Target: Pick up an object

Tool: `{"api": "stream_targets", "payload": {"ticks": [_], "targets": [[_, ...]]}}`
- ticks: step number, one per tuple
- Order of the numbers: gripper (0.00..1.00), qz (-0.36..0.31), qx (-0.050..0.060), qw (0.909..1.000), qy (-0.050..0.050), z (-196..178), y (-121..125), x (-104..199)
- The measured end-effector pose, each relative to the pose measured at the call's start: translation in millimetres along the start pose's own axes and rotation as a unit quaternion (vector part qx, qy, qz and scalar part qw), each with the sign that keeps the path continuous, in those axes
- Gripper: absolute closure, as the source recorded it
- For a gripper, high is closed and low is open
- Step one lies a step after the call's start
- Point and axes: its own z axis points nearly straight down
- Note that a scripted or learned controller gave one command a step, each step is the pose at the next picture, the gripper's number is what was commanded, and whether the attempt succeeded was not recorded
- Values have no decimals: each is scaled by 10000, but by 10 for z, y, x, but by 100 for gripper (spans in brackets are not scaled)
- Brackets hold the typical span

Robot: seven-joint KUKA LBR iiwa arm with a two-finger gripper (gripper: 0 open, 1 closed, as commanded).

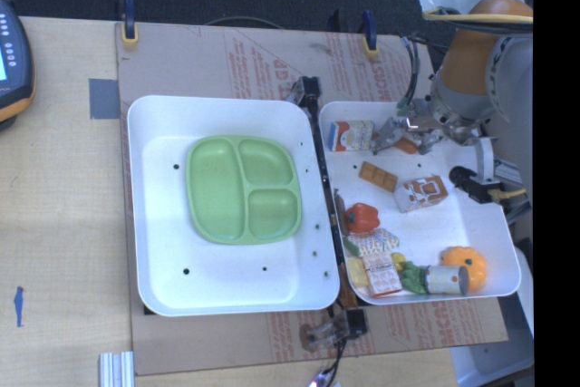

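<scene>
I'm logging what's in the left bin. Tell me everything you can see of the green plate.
The green plate is pale green, looks like plastic, with rounded corners and three compartments: one large at the left, two smaller at the right. It lies flat and upright near the middle of the left bin, resting on its floor.

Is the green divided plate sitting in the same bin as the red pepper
No, the green plate lies in the left bin, while the red pepper is in the right bin.
</scene>
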Motion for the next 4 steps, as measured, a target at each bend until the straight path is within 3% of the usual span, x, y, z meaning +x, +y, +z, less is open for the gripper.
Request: {"api": "stream_targets", "payload": {"ticks": [1,2,3,4], "targets": [[0,20,-23,10000,-7,-7,1,-436],[100,-1,-17,10000,-9,-115,2,-432],[100,-20,-71,10000,6,-1273,25,372],[0,8,-15,10000,2,-1192,1,331]]}}
